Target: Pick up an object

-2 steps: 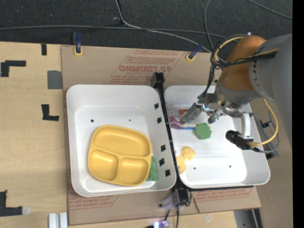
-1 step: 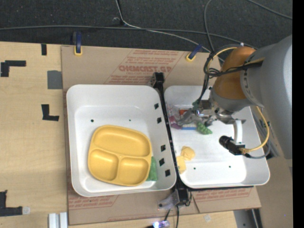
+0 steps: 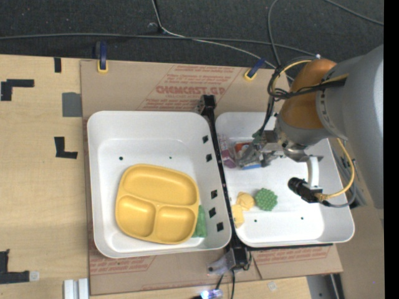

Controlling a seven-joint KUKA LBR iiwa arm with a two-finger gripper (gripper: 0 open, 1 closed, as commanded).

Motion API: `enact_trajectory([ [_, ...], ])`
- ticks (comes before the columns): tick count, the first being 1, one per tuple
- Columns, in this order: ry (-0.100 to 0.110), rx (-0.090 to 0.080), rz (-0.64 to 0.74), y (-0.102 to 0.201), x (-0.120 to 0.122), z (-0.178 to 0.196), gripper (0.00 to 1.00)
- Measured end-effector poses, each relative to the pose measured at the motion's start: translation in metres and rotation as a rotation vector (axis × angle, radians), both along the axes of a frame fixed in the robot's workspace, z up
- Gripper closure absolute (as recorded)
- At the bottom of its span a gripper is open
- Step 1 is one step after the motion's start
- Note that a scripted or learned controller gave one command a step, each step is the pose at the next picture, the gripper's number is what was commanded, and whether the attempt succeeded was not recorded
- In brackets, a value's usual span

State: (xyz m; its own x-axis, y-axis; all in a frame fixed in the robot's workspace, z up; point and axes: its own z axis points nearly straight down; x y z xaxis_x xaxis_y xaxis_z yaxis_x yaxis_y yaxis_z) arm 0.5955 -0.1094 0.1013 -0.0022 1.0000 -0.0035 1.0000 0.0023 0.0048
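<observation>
Two white bins sit side by side on the tabletop, and the arm (image 3: 324, 104) leans over the right bin (image 3: 336, 229), wrist bent down toward its far left corner. Its fingers (image 3: 252, 156) hover at a small clutter of objects (image 3: 234, 154) there (whether they are open or closed, I cannot tell). This looks like the reaching step; next comes a firm close, then a lift. A green ball (image 3: 266, 199) and yellow piece (image 3: 244, 200) lie nearer the bin's front.
</observation>
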Motion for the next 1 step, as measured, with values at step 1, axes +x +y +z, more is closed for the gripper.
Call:
enact_trajectory([
  [1,0.002,0.003,-0.002,-0.0044,-0.0053,0.0599,1.00],
])
